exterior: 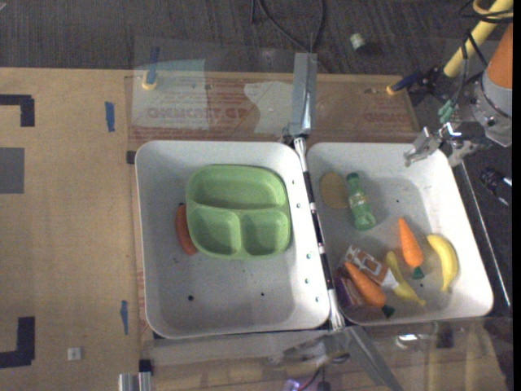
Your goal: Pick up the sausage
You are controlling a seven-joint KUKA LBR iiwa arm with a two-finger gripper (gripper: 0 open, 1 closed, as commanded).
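The sausage [185,229] is a short reddish-orange piece lying in the left bin [163,300], pressed against the left edge of the green divided plate [238,210]. My gripper [434,142] hangs above the far right corner of the right bin [472,300], well away from the sausage, with nothing visibly in it. The arm's grey wrist and orange band sit at the view's upper right.
The right bin holds a tan round disc [333,189], a green bottle [359,202], two carrots [409,243] [366,284], two bananas [444,259] [404,280] and a small packet [365,261]. A metal rail [303,96] runs back from between the bins.
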